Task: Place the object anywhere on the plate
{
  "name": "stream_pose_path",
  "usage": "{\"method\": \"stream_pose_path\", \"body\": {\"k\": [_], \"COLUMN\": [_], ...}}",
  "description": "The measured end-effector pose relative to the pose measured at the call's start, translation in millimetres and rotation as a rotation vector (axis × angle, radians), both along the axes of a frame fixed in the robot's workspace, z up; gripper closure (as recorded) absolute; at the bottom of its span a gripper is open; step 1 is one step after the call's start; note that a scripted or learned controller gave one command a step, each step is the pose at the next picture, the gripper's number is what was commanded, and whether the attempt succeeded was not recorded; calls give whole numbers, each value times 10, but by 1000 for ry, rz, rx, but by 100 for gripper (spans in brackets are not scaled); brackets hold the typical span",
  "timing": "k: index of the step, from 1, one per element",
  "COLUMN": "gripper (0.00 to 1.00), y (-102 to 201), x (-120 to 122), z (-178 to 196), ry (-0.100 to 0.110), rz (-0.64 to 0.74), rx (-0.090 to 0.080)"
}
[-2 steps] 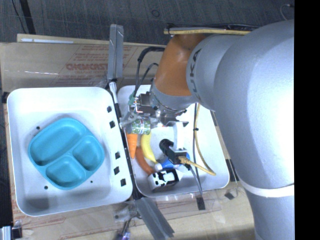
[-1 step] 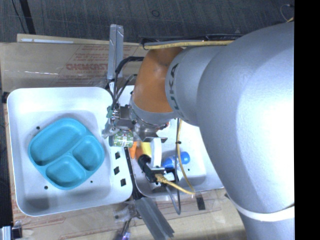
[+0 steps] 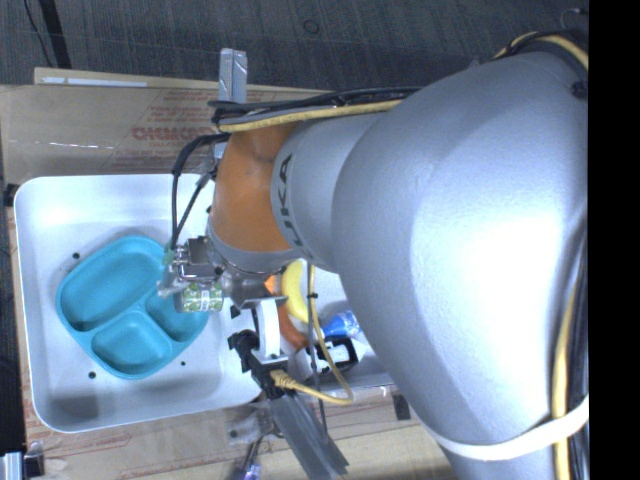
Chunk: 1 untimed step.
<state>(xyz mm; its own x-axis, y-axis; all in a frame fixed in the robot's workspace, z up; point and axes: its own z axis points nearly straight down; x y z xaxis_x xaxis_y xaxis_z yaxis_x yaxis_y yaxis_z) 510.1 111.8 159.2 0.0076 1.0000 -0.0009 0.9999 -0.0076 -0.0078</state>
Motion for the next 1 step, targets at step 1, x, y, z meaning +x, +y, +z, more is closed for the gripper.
{"method": "stream_pose_path", "body": {"k": [1], "gripper": [0], "y": [-4], "x": [2], "z": [1], "ry": [-1], "rz": [-1], "rx": [0]}}
